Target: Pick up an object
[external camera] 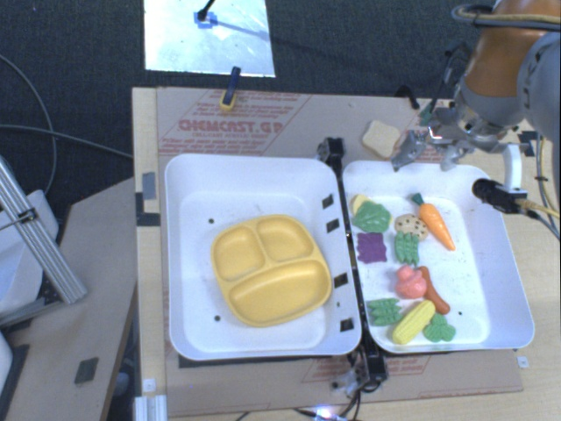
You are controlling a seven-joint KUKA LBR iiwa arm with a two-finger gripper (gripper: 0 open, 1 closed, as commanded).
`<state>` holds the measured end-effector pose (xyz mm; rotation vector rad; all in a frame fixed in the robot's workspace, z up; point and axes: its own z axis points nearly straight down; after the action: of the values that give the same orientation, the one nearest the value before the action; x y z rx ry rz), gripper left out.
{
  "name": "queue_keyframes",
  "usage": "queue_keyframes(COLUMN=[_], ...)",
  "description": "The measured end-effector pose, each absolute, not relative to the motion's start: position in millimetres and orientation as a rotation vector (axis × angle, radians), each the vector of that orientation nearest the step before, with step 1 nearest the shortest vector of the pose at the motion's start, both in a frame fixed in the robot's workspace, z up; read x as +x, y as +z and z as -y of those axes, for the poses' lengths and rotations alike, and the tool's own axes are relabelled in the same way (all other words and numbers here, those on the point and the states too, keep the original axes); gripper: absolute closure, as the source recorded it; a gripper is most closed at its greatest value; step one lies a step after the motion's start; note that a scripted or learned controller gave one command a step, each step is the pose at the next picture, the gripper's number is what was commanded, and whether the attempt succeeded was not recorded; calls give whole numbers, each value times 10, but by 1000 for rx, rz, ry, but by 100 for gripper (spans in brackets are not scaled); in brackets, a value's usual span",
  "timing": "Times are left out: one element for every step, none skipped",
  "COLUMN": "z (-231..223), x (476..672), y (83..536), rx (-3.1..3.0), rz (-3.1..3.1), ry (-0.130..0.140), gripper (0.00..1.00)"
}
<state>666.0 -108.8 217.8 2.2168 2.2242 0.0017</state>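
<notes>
Hovering at the right bin's (504,261) far edge, the gripper (431,150) carries nothing, fingers (406,156) spread; the carrot (436,224), light, stiff and slick, suits a mid-body pinch.

One fixed camera above the tabletop (105,235), looking down at a slant, medium distance. Both bins in frame: left bin (188,191), right bin (500,279). Arm (508,51) enters from upper right. Dark floor (70,60) along the top.
</notes>
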Motion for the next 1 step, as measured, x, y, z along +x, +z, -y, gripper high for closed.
queue_keyframes(z=[1059], x=[5528], y=[980], rx=[2235], rz=[-2230], ry=[-15], gripper=[0])
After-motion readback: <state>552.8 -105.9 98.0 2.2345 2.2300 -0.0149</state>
